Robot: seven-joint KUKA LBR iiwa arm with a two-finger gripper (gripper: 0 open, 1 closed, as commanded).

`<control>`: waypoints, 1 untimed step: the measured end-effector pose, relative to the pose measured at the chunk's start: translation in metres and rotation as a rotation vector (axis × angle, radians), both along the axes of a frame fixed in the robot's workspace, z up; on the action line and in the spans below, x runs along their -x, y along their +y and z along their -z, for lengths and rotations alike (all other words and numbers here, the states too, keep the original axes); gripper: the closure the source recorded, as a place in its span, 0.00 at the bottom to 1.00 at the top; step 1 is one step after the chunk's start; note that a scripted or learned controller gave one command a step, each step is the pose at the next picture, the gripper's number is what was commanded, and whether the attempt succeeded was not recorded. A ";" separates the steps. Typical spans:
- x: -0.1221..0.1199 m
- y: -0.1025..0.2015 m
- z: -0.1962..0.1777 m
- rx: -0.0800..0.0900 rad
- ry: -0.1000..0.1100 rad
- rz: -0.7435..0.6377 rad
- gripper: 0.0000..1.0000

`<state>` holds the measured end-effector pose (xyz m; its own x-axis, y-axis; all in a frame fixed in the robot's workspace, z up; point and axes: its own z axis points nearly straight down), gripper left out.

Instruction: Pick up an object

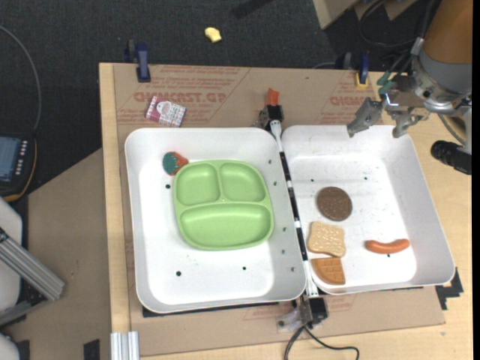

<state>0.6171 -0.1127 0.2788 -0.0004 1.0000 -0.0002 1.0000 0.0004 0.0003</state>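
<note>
The hand (384, 121) hangs over the far rim of the right bin (420, 201), its two fingers spread apart with nothing between them. Nearer the camera from it, inside that bin, lie a brown round cookie (334, 202), a pale cracker (327, 239), a waffle piece (329, 270) and a red sausage (388, 246). Well off to its side, the left bin (150, 223) carries a green divided plate (222, 204).

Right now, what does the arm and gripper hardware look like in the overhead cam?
At the view's upper right, the arm has a grey metallic wrist section beneath a broad orange band. The gripper is grey metal, with two thin fingers spreading from a blocky body. A small green-blue detail sits near the wrist, and dark cables run behind the arm.
</note>
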 end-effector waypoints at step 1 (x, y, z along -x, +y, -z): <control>0.068 0.028 0.090 -0.004 0.014 0.001 0.00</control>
